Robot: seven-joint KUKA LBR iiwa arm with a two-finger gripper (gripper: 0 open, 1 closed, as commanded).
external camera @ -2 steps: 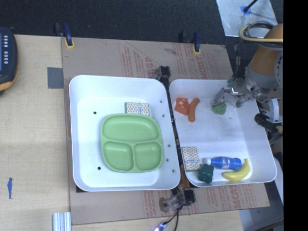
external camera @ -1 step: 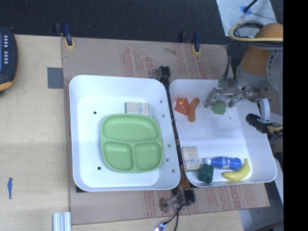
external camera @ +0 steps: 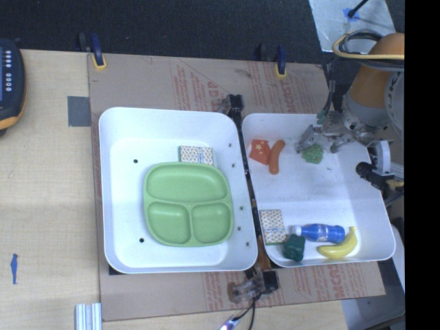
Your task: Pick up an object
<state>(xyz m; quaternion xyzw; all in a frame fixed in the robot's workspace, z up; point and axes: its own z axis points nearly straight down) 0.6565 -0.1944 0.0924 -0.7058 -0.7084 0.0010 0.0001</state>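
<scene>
We see end effector (external camera: 322, 137) over the right bin (external camera: 357, 205), small bumpy green broccoli-like toy (external camera: 313, 155) just beneath, grip state we cannot tell

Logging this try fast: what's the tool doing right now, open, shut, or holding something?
Tool: low in the right bin, right over the green broccoli piece; whether it is open, shut, or holding anything cannot be told.
</scene>
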